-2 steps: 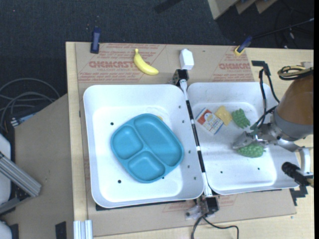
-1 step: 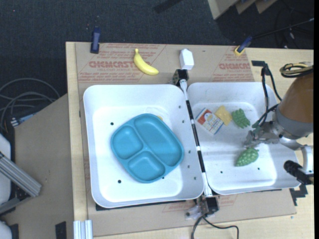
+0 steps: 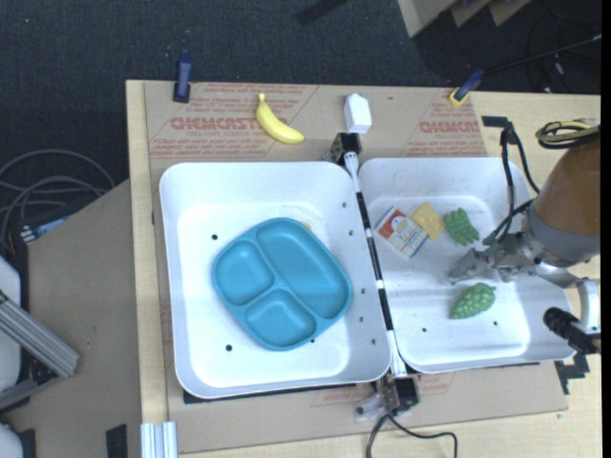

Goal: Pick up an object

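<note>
The right bin [image 3: 449, 353] holds several small objects. A red and white packet [image 3: 401, 232] lies beside a yellow piece [image 3: 428, 220] and a green lumpy toy [image 3: 462, 225] at the back. A second green bumpy toy [image 3: 474, 301] lies nearer the front. My gripper [image 3: 474, 266] hangs low in this bin, between the two green toys and just above the nearer one. Nothing is visibly held in it. The grey arm with its orange band [image 3: 571, 198] comes in from the right.
The left bin [image 3: 191, 208] holds a blue divided plate [image 3: 278, 281]. A yellow banana [image 3: 275, 122] and a white block [image 3: 357, 113] lie on the bench behind the bins. Cables run along the right bin's far right side.
</note>
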You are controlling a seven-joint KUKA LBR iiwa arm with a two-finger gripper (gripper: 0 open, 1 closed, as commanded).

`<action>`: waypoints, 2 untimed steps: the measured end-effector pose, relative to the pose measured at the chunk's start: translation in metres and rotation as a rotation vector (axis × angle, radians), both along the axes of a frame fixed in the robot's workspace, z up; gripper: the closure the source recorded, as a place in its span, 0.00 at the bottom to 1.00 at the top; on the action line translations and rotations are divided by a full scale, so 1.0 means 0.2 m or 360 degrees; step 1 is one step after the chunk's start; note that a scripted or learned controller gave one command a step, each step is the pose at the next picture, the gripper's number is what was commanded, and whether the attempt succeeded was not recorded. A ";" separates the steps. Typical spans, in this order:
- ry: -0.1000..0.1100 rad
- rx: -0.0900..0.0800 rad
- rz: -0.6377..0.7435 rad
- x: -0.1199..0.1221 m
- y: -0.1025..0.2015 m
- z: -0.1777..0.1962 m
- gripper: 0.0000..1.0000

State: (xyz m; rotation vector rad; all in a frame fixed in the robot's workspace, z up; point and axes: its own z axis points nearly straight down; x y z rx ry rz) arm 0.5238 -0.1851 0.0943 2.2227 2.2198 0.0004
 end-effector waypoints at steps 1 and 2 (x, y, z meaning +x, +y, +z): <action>-0.0002 0.0002 0.0006 0.31 0.27 -0.05 0.00; 0.0003 0.0000 0.0003 0.71 0.31 -0.04 0.00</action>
